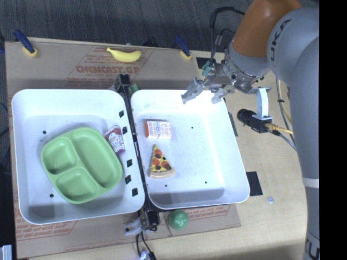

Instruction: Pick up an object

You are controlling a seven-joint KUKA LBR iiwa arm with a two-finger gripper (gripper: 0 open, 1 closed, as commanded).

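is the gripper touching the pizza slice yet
Apart. The camera view shows the gripper up at the right bin's far rim, with bare white floor between it and the pizza slice lying nearer the front.

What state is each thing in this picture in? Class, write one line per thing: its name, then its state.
gripper: open, over the right bin's far edge, holding nothing.
green divided plate: flat in the left bin, compartments bare.
red packet: lying at the plate's right rim.
small carton: on its side in the right bin.
pizza slice: lying flat, tip toward the carton.
banana: on the cardboard beyond the bins.
green ball: resting before the right bin.
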